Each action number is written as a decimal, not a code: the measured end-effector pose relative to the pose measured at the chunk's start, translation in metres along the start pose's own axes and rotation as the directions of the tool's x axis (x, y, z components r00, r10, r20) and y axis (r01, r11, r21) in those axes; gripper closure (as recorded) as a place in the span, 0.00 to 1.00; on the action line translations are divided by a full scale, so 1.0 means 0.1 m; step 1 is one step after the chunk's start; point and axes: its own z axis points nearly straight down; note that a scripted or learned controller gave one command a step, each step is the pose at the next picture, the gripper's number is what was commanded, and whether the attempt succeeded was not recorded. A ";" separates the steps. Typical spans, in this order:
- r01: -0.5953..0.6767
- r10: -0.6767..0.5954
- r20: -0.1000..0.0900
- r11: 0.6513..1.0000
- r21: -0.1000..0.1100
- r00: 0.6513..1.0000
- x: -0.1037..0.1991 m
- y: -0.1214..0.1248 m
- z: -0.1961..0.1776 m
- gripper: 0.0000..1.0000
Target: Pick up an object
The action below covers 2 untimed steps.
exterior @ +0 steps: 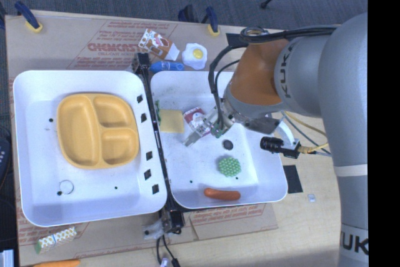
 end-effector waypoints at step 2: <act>-0.349 0.349 -0.006 0.937 0.006 0.937 -0.14 0.65 0.02 0.00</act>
